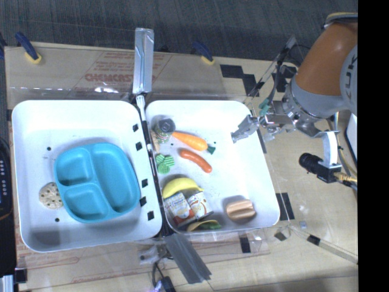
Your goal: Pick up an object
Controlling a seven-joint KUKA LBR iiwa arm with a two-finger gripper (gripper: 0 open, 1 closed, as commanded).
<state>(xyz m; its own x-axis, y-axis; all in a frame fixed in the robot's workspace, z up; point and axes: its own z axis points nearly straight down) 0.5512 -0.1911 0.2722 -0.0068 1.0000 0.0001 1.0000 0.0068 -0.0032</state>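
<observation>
The arm (325, 66) is reaching in from the right edge of the frame, orange band at upper right, wrist angled down and left. The gripper (245, 129) is hanging over the upper right part of the right bin (258, 163), near its right wall. Nothing is sitting between its fingers; whether they are spread or closed I cannot tell (the tips are blurring into one grey shape against the white floor).

The right bin is holding all the candidate objects, clustered toward its left and lower side:
- a small round can (164, 126) is standing at the upper left, beside the dividing wall;
- a carrot (191, 141) is lying just right of the can, pointing toward the gripper yet apart from it;
- a red sausage (195, 160) is lying just below the carrot;
- a small green ridged piece (164, 161) is sitting left of the sausage;
- a banana (180, 186) is curving over a printed packet (185, 206) at lower left, the two touching;
- a bread roll (240, 209) is resting at lower right.

The left bin (30, 126) is carrying a blue compartment tray (96, 180) at centre, and a cookie (50, 194) is lying just left of the tray (touching or not, unclear).
</observation>
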